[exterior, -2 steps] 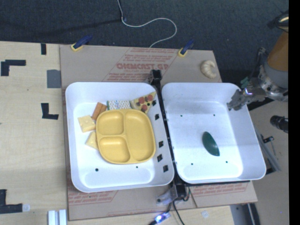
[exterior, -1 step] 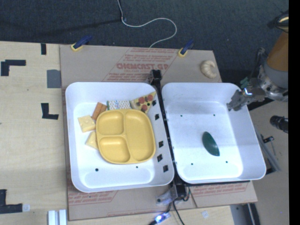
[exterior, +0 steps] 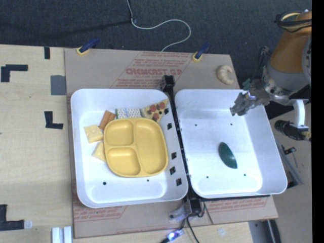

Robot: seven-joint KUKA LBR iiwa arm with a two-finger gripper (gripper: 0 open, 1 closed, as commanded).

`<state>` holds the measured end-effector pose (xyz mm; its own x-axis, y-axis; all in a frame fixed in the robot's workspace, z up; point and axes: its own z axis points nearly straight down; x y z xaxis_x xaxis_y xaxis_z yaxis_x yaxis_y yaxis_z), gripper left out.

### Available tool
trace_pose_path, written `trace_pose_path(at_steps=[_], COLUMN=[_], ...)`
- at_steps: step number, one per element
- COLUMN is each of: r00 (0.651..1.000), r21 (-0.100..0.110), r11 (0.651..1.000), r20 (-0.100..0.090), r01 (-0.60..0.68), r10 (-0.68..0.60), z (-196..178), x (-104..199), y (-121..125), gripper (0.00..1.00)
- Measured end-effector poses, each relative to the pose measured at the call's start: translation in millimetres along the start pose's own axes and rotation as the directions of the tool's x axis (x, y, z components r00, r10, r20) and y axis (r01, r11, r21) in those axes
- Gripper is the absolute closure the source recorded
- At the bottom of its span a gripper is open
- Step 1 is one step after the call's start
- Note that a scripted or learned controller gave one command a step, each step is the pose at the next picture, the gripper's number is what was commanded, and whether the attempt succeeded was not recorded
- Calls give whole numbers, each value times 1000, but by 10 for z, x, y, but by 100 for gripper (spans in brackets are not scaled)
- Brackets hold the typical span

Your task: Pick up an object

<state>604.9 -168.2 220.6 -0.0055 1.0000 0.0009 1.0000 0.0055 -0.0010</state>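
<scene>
A dark green oval object (exterior: 228, 155) lies flat in the right bin (exterior: 202, 110), toward its lower right. My gripper (exterior: 242, 105) hangs over the bin's upper right corner, up and to the right of the green object and apart from it. The left bin (exterior: 86, 186) holds a yellow divided plate (exterior: 135, 147) with several small food-like pieces around it: a tan cracker (exterior: 93, 133), an orange-brown stick (exterior: 106, 119) and a patterned piece (exterior: 156, 110) by the plate's top edge.
Both bins rest on a cardboard sheet (exterior: 147, 70) held by blue and yellow clips. A small beige object (exterior: 227, 74) lies on the cardboard behind the right bin. A white cable (exterior: 162, 24) loops across the dark floor behind.
</scene>
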Motion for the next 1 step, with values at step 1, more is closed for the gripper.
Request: trace_pose_path(at_steps=[1], r00=[1000], r21=[0], r11=[1000], r20=[0], r01=[1], r10=[-1], z=[81], x=[512], y=[56], gripper=[100])
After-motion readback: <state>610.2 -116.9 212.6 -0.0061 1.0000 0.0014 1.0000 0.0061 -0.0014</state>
